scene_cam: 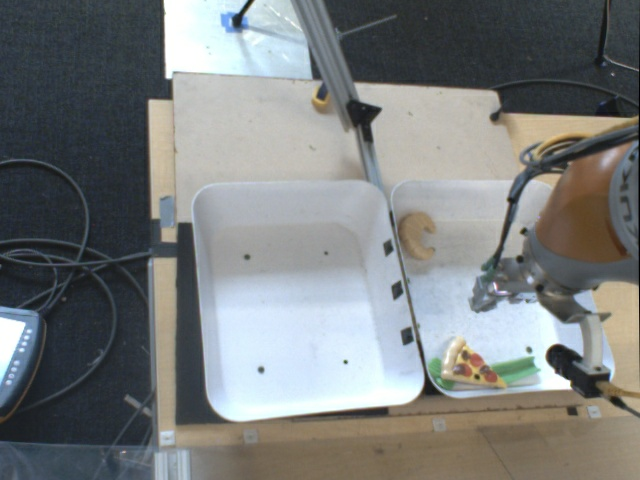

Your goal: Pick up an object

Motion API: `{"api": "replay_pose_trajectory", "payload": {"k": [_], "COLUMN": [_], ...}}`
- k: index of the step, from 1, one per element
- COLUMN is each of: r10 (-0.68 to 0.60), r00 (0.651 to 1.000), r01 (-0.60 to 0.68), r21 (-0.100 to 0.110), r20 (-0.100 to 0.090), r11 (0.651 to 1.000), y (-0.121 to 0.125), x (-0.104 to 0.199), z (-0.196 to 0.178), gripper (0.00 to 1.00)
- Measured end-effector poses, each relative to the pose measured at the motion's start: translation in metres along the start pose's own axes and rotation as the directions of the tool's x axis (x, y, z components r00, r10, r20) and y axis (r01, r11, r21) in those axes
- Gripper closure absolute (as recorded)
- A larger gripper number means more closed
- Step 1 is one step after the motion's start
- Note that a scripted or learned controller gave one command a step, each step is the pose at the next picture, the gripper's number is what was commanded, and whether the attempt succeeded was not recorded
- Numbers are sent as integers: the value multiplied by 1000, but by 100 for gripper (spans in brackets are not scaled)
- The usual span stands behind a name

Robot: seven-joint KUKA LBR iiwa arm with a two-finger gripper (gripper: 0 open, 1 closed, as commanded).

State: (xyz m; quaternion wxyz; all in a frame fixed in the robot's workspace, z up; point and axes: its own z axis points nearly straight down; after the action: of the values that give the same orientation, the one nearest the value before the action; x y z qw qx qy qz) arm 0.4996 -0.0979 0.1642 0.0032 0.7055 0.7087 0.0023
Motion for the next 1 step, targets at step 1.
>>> {"api": "replay_pose_trajectory", "payload": {"k": [1], "r10": [-1], "r00": [1000], "r01": [1], "r21": [1], "r20": [0], "r11": [1000], "y": [4], "x": [1], "z": [-43], "gripper": [100]}}
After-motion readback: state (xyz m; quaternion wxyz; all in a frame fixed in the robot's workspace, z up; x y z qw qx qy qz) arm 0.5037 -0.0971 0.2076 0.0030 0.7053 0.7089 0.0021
